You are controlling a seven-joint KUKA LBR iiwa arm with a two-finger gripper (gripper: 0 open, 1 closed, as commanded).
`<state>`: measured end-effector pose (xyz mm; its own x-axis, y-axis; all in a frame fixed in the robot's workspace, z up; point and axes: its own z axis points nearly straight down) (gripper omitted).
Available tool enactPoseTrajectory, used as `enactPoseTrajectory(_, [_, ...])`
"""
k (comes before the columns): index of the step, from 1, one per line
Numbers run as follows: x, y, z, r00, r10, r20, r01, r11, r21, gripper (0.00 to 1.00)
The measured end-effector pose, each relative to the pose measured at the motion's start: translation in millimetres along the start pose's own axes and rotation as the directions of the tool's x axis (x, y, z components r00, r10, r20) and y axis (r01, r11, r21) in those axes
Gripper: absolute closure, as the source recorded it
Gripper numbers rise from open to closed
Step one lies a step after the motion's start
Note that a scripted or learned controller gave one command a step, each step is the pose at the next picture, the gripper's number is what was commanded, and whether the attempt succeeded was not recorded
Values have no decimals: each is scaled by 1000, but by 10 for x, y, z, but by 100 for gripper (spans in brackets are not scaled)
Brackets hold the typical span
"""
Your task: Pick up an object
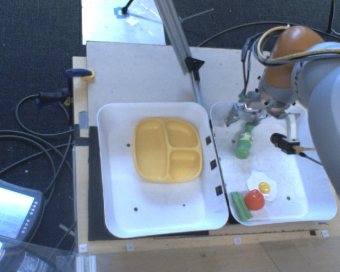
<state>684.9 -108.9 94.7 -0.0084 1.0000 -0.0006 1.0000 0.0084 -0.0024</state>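
Orange marks the band above the wrist of the grey arm (323, 89), which we see reaching in from the right and bending down over the far end of the right bin (314, 208). Its gripper (245, 115) hangs just above the cap end of a green bottle (245, 141), and we cannot tell from this slanted view how its tips stand or whether they touch the bottle. We see the bottle lying on the bin floor, its cap pointing towards the gripper. Nearer the front of that bin from the bottle we find a toy fried egg (263, 187), with a red tomato (254, 200) just beside it and a green vegetable piece (240, 205) touching the tomato. To the left of the bottle, in the left bin (119, 208), we see a yellow divided plate (168, 149) lying flat.
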Motion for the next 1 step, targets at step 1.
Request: enactPoseTrajectory(1, [-1,22,-150,1000,-2,1,2,1000,-8,100])
